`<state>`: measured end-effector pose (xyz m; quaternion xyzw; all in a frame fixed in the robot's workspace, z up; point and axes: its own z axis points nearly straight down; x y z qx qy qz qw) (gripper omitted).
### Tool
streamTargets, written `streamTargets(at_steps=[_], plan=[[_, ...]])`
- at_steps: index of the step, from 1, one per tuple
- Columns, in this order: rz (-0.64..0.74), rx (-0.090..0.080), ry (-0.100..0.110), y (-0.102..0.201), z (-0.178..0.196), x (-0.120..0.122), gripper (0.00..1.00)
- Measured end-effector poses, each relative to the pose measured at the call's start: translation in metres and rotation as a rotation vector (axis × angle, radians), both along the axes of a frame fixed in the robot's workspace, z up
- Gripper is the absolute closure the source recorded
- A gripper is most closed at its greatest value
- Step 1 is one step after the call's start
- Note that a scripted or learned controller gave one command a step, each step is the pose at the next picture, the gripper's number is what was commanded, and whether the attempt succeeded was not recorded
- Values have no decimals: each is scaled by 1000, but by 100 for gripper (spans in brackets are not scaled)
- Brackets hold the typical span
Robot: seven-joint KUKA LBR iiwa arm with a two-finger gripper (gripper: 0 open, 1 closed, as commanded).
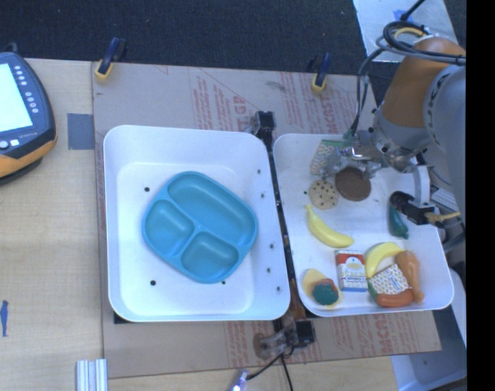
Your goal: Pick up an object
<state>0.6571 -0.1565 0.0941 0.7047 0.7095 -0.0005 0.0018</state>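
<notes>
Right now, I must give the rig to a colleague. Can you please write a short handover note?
Gripper: low over the far part of the right bin, above the brown cookie; grip unclear.
Things: toy food all in the right bin: speckled cookie, banana, green piece, more along the near edge. Blue divided plate in the left bin.
Done: nothing visibly picked up.
Left: grasp one object and lift it.

Left bin (117,218): blue plate (200,226) in the middle, bare floor all round it. Right bin (290,218) crowded: cookies (337,187) up top, banana (327,230) mid, toy food heap (378,277) along near edge; narrow gaps between.
</notes>
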Motion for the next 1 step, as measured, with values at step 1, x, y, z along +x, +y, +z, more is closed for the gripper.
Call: streamTargets(at_steps=[1], plan=[[-4,3,3,-30,21,-3,0]])
